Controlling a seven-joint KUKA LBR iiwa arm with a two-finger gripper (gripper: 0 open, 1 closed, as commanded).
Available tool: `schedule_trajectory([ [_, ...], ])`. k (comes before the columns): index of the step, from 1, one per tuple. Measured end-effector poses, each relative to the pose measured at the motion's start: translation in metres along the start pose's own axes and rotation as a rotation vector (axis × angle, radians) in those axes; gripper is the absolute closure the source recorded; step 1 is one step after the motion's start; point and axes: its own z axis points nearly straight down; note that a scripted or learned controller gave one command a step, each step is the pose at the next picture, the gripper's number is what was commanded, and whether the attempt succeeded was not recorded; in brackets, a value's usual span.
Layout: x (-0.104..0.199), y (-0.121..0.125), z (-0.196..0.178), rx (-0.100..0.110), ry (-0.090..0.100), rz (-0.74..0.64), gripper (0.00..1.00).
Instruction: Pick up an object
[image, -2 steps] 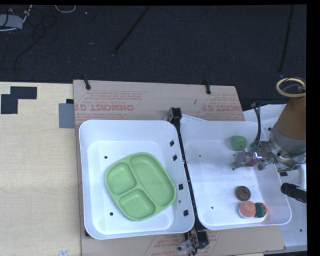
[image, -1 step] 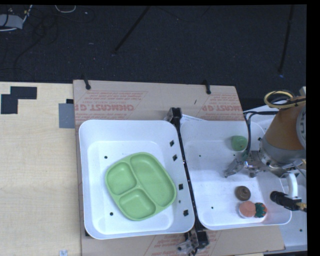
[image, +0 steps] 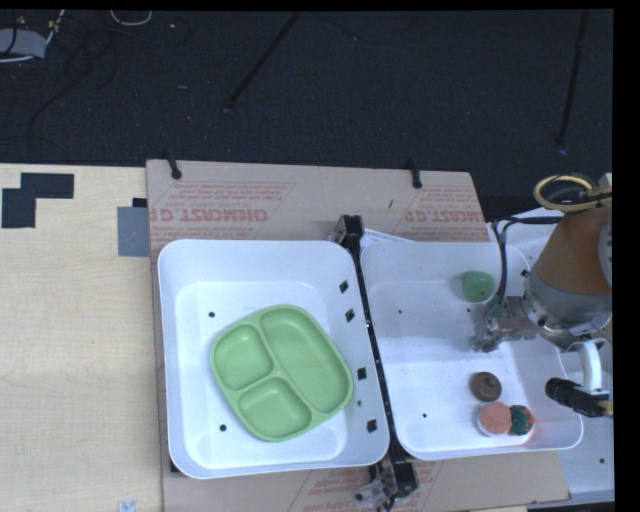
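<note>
The landmark here is the black divider (image: 365, 345) where the two white bins meet.

Nearest to the camera, in the right bin (image: 430, 400), a round pink object (image: 493, 419) lies close to the front wall, well to the right of the divider. A small dark green object (image: 520, 421) touches it on the side away from the divider. A little farther back, just behind the pink one, lies a small brown disc (image: 486, 385), apart from both.

On the other side of the divider, the left bin (image: 190, 300) carries a light green divided plate (image: 281, 372) with three compartments. It lies flat and turned at an angle, its right edge near the divider but not touching it.

Farther back in the right bin, the gripper (image: 487, 335) is low over the bin floor, behind the brown disc and apart from it. It is too small and blurred to judge, so I cannot tell if it is released or clenched, and I see no object in it. The grey arm (image: 570, 290) with its orange band comes in from the right.

Behind the gripper, a pale green object (image: 477, 286) lies near the back of the right bin.

Both bins sit on brown cardboard (image: 300, 205) on the worktop (image: 70, 350).
</note>
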Motion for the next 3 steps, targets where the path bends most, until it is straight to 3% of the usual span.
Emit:
schedule_trajectory([
  [2,0.003,0.009,-0.114,-0.008,-0.003,-0.003,1.00],
  [3,0.002,0.009,-0.136,-0.005,-0.002,-0.004,1.00],
])
